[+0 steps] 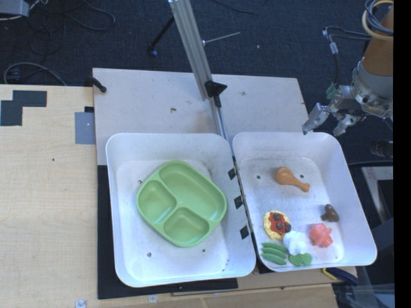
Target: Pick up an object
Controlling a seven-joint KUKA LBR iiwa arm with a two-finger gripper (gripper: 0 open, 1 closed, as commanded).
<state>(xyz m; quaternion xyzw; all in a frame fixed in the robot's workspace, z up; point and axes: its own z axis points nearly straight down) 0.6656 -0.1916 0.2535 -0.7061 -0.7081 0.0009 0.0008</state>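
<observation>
6 little toy foods (pixel 297 223) sit close together in the right bin (pixel 347 172). The gripper (pixel 327 120), fingers seemingly wide apart and holding nothing, might bump 2 at once.

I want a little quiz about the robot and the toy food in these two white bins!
1. True or false: the tool is holding the drumstick.
2. Which bin holds the green divided plate: A) the left bin, B) the right bin?
3. Fill in: the pea pods lie at the ____ edge of the right bin, beside the little pizza.

Key
1. False: the tool hangs past the bin's far right corner, and the drumstick lies on the bin floor.
2. A.
3. Near.
</observation>
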